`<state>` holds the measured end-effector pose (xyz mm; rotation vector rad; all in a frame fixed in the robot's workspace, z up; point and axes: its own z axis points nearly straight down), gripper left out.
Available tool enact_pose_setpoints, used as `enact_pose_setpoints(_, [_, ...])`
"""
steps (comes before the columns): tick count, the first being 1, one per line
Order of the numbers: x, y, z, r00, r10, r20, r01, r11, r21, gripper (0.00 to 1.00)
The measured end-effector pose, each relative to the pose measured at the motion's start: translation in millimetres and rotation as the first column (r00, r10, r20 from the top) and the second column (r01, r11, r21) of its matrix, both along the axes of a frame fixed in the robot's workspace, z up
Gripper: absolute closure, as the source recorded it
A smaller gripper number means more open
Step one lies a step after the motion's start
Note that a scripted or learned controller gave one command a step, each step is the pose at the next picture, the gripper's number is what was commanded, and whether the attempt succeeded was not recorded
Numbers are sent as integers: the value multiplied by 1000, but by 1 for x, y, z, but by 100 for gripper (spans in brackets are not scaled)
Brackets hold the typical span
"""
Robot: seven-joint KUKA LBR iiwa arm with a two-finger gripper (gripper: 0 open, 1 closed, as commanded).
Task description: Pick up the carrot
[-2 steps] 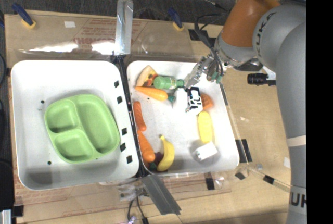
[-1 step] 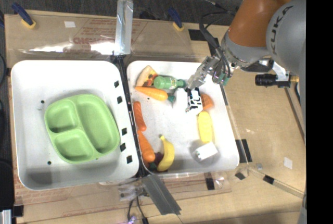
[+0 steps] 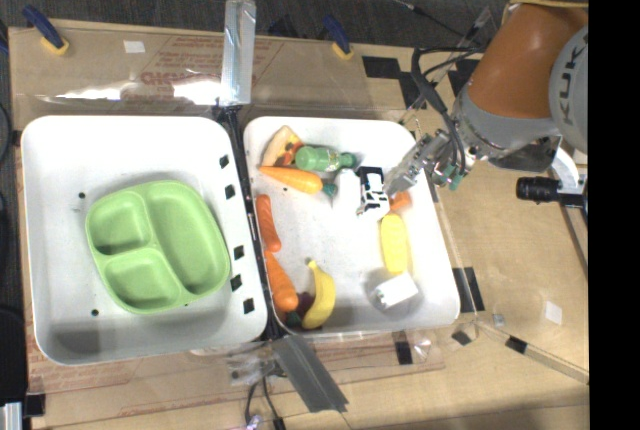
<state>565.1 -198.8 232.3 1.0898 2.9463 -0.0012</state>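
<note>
Two white bins sit side by side on the bench, and the carrot point(image 3: 291, 180) lying in the right bin's point(image 3: 441, 248) upper-left part looks light, rigid and smooth, best pinched across its thick middle by the gripper point(image 3: 372, 203), whose finger state I cannot tell.

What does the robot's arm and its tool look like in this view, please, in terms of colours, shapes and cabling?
The arm is a thick, rounded grey body with a broad orange band above the wrist and part of a dark KUKA marking on its right side. Dark cables loop around the wrist. The tool is slim and metallic grey, tapering to a black-and-white tip over the right bin.
</note>
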Motion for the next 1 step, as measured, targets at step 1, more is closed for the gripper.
enact_pose_setpoints(1, [-86, -2, 64, 993, 117, 3, -117, 993, -1, 100])
